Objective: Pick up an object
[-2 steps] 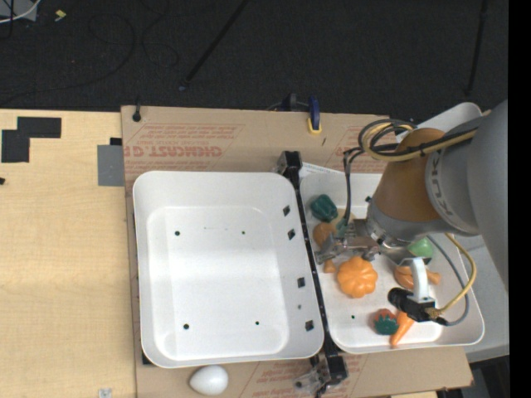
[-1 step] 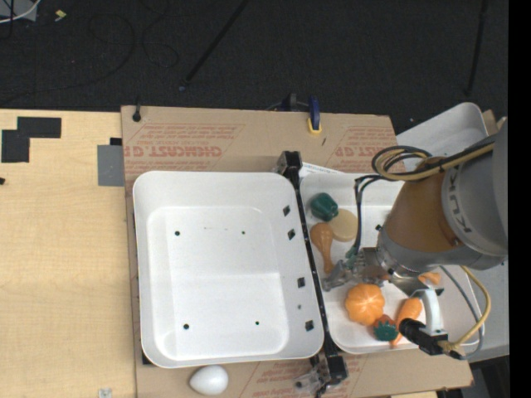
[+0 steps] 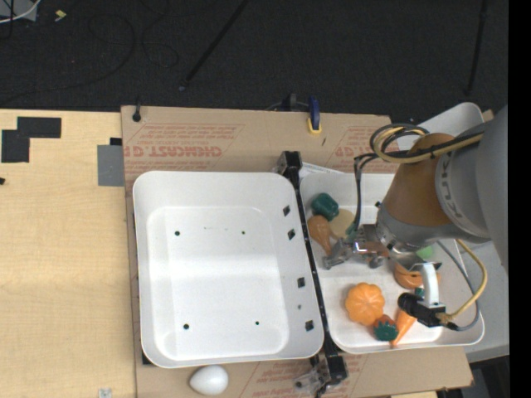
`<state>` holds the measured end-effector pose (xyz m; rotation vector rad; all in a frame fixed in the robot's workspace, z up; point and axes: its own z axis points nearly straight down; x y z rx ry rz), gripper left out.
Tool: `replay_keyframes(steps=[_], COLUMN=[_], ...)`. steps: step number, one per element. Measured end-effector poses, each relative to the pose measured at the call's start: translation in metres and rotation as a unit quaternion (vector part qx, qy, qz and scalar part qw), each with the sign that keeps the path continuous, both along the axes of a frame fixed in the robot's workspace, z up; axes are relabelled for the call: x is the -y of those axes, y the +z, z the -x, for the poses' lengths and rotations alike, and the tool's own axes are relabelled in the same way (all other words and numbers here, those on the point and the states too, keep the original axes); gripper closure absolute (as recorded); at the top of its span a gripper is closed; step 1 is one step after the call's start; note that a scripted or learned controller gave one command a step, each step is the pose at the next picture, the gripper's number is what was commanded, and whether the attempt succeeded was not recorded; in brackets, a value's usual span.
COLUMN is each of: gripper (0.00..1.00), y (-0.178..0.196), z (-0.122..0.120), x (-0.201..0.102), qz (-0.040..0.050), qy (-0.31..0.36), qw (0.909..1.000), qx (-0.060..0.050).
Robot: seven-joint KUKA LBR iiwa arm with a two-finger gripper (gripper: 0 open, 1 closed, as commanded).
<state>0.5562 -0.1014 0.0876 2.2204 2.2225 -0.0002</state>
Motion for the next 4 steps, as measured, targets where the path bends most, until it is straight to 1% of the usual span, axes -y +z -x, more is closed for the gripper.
replay_keyframes(steps=[1, 2, 3, 4], gripper=[0.00, 1.00, 1.00, 1.00], y=[0.000, 0.010, 0.025, -0.001], z=[-0.090, -0.087, -0.086, -0.001], x=[0.017, 0.016, 0.013, 0.029], qz=[0.0013, 0.0002, -0.0001, -0.0008], qy=[0.002, 0.003, 0.001, -0.002], qw=[1.0000, 1.0000, 1.0000, 1.0000], qx=[0.001, -0.003, -0.004, -0.003])
